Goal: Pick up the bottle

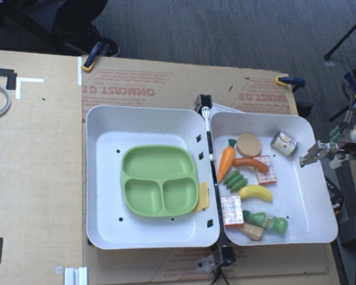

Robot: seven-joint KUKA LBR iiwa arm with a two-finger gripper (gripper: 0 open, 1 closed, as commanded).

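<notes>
Cardboard-covered bench (169,88) above dark carpet; green bottle (266,220) lies in right bin (317,206); whether jaws are open, cannot tell.

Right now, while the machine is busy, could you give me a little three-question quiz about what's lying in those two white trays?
1. True or false: the green bottle lies on its side in the right bin.
2. Which thing sits in the left bin? A) green divided plate B) banana C) carrot
3. Fill in: the gripper is at the right bin's ____ edge, apart from the bottle.

Key
1. True; it lies near the bin's front edge.
2. A; the banana and carrot lie in the right bin.
3. Right; it is near the rim beside a small white can.
</notes>
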